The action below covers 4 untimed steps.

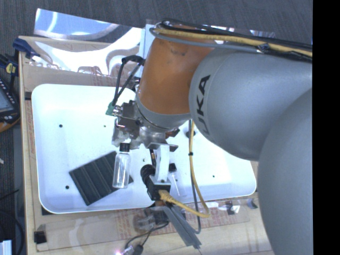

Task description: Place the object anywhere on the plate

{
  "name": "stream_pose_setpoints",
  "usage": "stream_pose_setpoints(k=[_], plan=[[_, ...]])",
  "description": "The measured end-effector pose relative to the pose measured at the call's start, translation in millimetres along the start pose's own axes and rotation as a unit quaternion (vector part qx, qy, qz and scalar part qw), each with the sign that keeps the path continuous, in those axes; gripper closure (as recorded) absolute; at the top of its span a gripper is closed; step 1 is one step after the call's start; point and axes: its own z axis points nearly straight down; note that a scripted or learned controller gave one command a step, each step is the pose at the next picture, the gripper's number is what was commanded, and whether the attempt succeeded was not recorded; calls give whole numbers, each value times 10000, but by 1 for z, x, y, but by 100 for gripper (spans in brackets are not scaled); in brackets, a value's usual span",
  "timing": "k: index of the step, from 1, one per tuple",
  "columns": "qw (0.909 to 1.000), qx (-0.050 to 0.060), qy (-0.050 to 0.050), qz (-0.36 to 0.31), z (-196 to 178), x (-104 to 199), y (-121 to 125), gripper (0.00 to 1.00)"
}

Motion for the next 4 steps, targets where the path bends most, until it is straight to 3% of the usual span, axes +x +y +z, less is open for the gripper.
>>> stream_pose_setpoints(k=[1, 2, 3, 4], plan=[[9999, -65, 61, 99, 207, 72, -13, 100], [9974, 3, -4, -719, 106, 9, -1, 100], [9972, 14, -11, -745, 97, 10, -1, 100], [9972, 12, -12, -747, 97, 10, -1, 0]])
